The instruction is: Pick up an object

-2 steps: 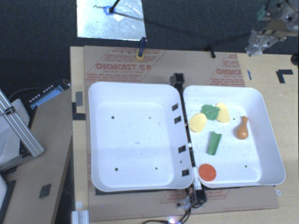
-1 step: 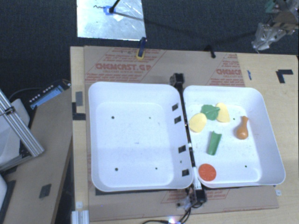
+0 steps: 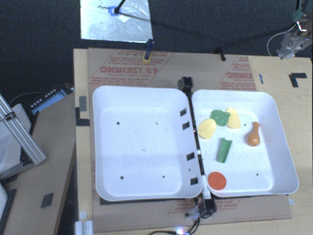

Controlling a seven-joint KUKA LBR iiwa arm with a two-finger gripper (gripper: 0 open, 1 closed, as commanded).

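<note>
Your right bin (image 3: pixel 281 131) holds everything, green block (image 3: pixel 224 150) mid-bin, yellow lump (image 3: pixel 207 129) up-left of it, orange gourd (image 3: pixel 253 134) right, red disc (image 3: pixel 217 181) below, jaw state can't tell.

Evenly lit overhead view, slightly soft, with bright white bins and one patch of glare.

Light falls from above and spreads evenly, so the two white bins (image 3: pixel 142 146) look bright, nearly washed out, and their floors keep little texture. The small objects in the right bin cast only faint, short shadows. A silver sheet (image 3: pixel 116 12) at the top reflects a mottled glare. The dark carpet (image 3: pixel 220 9) around the bench stays dim and grainy. Focus is soft throughout; the red lettering on the cardboard (image 3: pixel 127 68) is readable but fuzzy. Straight edges bow slightly toward the frame's corners.
</note>
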